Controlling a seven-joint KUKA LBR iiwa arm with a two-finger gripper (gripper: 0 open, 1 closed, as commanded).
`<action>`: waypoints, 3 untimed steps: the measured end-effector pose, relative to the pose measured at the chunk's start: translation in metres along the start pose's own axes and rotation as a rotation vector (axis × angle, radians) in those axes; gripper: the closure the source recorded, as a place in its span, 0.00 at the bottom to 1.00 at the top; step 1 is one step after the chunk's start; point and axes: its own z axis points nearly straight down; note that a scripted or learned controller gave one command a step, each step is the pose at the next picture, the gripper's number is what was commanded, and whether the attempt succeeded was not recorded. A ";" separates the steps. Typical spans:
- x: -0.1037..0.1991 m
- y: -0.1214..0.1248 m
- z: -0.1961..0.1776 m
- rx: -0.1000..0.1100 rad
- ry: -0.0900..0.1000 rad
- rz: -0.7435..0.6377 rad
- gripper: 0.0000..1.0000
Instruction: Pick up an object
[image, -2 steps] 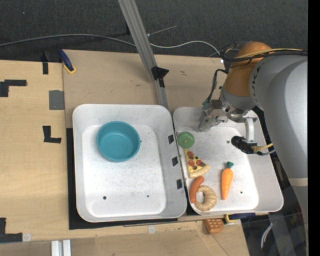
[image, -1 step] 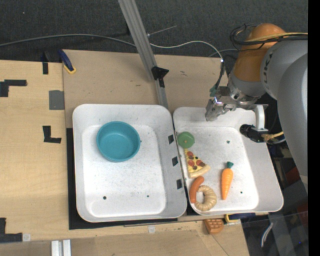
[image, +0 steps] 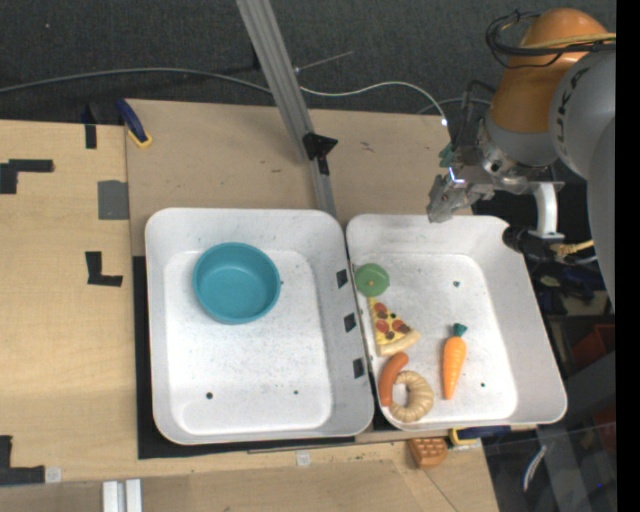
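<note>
Arm (image: 560, 90) cut off at right edge

Metal pole (image: 290, 95), black tape marks (image: 100, 268)

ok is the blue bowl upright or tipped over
Upright. The blue bowl sits in the left bin, rim up, its hollow inside showing.

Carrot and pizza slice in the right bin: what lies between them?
In the camera view, nothing lies between the carrot and the pizza slice; that stretch is bare white floor of the right bin.
</note>
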 end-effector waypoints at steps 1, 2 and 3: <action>0.000 0.001 -0.040 0.002 0.000 0.000 1.00; 0.044 0.002 -0.037 0.007 0.002 -0.003 1.00; 0.106 0.007 -0.031 0.007 0.003 -0.006 1.00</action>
